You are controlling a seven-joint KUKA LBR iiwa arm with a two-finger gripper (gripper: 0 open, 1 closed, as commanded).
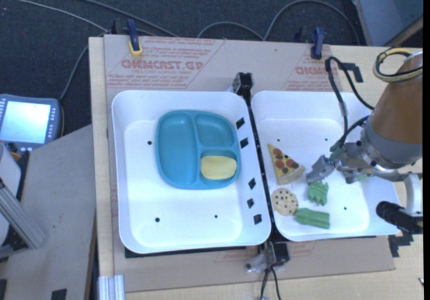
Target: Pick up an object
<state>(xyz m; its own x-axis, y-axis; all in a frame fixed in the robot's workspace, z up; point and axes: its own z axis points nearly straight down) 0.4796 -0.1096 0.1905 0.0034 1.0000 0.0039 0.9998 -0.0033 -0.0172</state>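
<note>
In the right bin (302,114) lie a toy pizza slice (285,164), a round cookie (285,202), a small green leafy toy (318,192) and a green pickle-shaped piece (313,217). My gripper (321,171) hangs low over the right bin, just above the green leafy toy and to the right of the pizza slice. Its tip is grey and partly lost against the wrist hardware. Nothing can be seen in its grasp. The arm's orange band (400,117) rises to the right.
The left bin (134,178) bears a blue divided plate (181,151) with a yellow oval piece (218,167) in its lower right compartment. A black divider (247,151) runs between the bins. Cables (342,97) loop over the right bin's back.
</note>
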